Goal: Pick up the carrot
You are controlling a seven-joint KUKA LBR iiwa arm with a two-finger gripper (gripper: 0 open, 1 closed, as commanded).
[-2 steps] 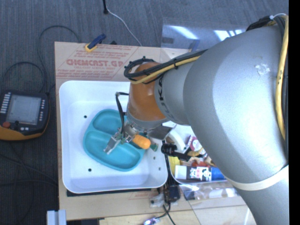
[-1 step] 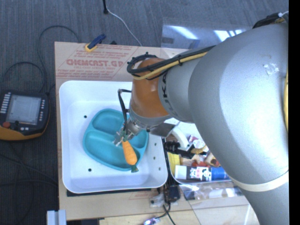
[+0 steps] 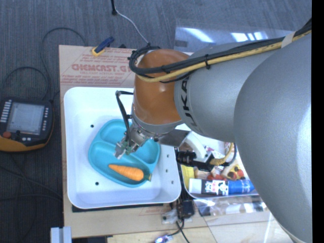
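An orange tapered carrot [image 3: 126, 172] lies in a blue plastic divided dish [image 3: 101, 153] inside the left white bin [image 3: 81, 130]; the two-finger gripper [image 3: 125, 149] hovers above, its grip state indiscernible.

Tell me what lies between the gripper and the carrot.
In the camera view, just bare blue dish floor separates the gripper from the carrot; the gripper hangs just above the carrot's upper side.

We look from one fixed camera above the bench, tilted down onto both white bins, the left bin [image 3: 76, 135] in full and the right bin [image 3: 223, 196] partly covered. The arm [image 3: 243, 85] enters from our right, close beneath the lens, bulking large across the upper right.
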